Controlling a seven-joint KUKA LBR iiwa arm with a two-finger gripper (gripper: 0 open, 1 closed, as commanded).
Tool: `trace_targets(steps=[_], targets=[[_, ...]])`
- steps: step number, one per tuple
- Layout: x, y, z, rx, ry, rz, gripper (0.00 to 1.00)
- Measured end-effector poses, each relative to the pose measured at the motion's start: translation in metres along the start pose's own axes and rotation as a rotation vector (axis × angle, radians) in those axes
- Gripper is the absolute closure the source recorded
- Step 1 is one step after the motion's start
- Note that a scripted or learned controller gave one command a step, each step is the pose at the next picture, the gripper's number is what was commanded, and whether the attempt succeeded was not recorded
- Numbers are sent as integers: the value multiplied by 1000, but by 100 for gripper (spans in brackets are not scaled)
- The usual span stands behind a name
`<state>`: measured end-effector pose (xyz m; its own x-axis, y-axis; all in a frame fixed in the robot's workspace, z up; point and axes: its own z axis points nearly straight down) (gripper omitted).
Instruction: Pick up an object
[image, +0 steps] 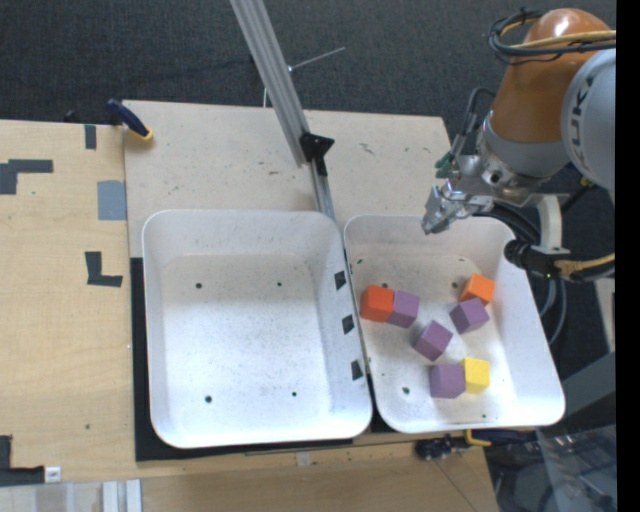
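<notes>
Gripper (440, 218) over right bin (540, 345) far edge, holding nothing, open/closed can't tell; orange block (478, 289) by right wall prob light, stiff foam, grab across flat sides.

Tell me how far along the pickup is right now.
Nothing looks done yet: all seven blocks lie in the right bin. The pincer hovers over that bin's far edge with no block between its fingers. Left: descend onto a block, perhaps the orange block, grip and lift.
</notes>
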<state>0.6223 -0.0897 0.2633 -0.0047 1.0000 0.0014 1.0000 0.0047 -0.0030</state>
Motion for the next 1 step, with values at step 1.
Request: trace_targets(steps=[1], targets=[[50,-27,15,1,0,-1,100]])
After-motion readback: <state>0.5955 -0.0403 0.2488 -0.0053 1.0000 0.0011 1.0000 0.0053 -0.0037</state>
